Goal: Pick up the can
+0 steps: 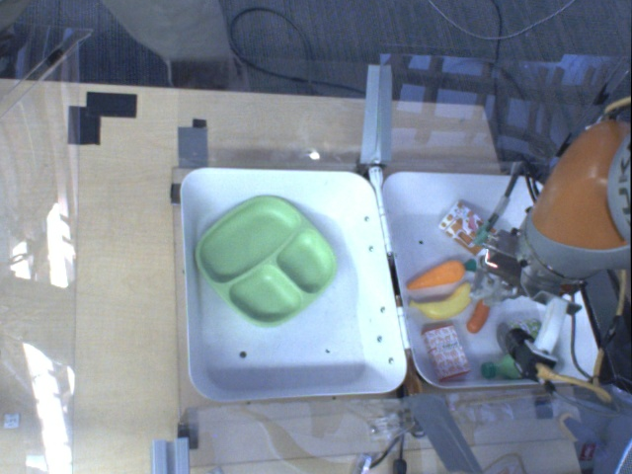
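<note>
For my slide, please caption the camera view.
Gripper hovers over right bin toys near can; green plate in left bin.

Claw (491, 276) low, arm (583, 200) overhead

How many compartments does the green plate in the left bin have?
3. The green plate in the left bin has one large compartment along its upper left, one at its right, and one at the bottom.

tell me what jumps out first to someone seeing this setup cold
The big green divided plate grabs the eye, lying alone in the left bin. Next comes the arm's orange band at the right, above the right bin with its clutter of small items, among them a carrot and a banana side by side.
</note>
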Robot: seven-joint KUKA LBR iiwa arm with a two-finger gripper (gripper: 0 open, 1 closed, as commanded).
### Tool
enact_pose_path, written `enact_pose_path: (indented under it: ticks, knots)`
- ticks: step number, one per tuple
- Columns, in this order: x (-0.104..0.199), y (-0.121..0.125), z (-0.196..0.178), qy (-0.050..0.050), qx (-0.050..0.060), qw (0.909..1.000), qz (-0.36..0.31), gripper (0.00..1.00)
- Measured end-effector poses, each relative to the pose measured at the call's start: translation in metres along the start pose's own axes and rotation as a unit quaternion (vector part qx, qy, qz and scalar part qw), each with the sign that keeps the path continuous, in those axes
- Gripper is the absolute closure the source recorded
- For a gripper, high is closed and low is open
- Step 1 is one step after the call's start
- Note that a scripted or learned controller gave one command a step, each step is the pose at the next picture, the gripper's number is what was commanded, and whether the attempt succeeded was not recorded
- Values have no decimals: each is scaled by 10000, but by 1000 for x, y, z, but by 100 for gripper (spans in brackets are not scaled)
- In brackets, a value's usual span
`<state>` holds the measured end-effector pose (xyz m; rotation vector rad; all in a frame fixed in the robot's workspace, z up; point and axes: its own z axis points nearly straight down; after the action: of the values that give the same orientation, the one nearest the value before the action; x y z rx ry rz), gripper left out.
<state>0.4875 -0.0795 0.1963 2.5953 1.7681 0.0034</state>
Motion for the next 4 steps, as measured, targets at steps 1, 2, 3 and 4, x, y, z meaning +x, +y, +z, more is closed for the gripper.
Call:
enact_pose_path:
  ticks: [1, 2, 3, 4]
  knots:
    - [-56, 23, -25, -3, -23, 9988, -481, 100]
    - [-76, 30, 49, -1, 1, 9974, 726, 100]
    - [-45, 21, 106, 16, -60, 9902, 1393, 100]
    - [90, -26, 12, 8, -6, 9543, 2990, 100]
